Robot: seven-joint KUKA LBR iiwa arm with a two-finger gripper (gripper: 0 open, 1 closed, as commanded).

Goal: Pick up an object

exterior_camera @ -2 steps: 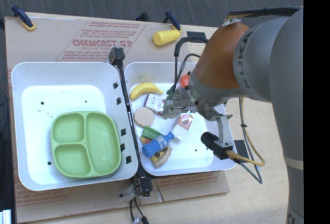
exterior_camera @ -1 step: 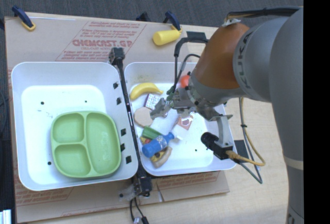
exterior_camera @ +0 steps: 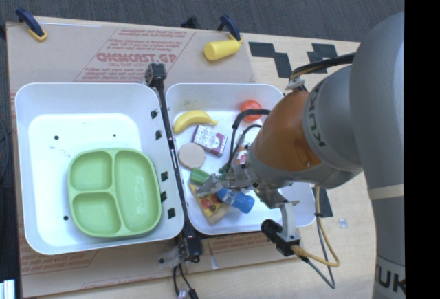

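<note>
The right bin holds a pile of small objects. A yellow banana lies near its back left. Beside it sits a small pink and white box, with a tan round disc just in front. Farther forward are a green piece, a blue cylinder and a yellow packet with coloured print. A red object peeks out at the back, partly behind the arm. My gripper is down among the front objects, over the packet and the blue cylinder.
The left bin carries a light green divided plate. A yellow object lies on the cardboard behind the bins. The grey and orange arm covers the right bin's right half. Black clips sit along the divider.
</note>
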